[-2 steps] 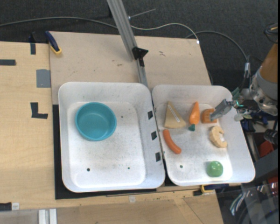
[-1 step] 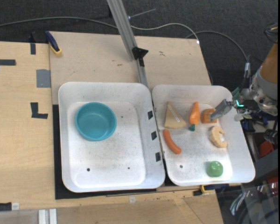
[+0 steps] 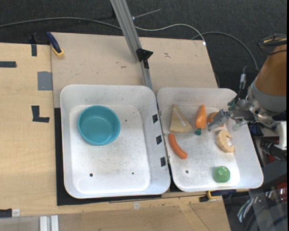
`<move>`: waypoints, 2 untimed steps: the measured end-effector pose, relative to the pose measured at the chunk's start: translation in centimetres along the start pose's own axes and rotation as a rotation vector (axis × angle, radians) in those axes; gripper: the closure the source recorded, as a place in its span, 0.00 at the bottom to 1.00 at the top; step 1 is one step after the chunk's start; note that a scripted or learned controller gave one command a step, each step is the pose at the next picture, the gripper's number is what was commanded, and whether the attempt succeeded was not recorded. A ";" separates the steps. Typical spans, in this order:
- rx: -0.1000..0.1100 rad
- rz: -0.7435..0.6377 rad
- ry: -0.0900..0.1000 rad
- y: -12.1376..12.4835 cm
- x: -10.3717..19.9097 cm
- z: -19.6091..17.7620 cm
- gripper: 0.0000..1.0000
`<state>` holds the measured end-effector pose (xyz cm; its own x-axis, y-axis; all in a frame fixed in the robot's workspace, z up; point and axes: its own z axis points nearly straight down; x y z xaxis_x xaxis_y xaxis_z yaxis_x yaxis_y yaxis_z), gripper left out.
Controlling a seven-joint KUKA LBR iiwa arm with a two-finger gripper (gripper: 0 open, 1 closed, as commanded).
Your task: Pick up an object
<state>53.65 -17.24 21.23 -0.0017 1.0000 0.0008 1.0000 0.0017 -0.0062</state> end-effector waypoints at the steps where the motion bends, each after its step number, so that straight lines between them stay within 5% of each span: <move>1: -0.004 0.001 -0.001 0.2 -0.8 5.6 0.00; 2: -0.018 0.000 -0.009 1.5 -1.3 10.3 0.00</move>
<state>55.10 -18.53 10.88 -0.0020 1.0000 -0.0080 0.9999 0.0021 0.0115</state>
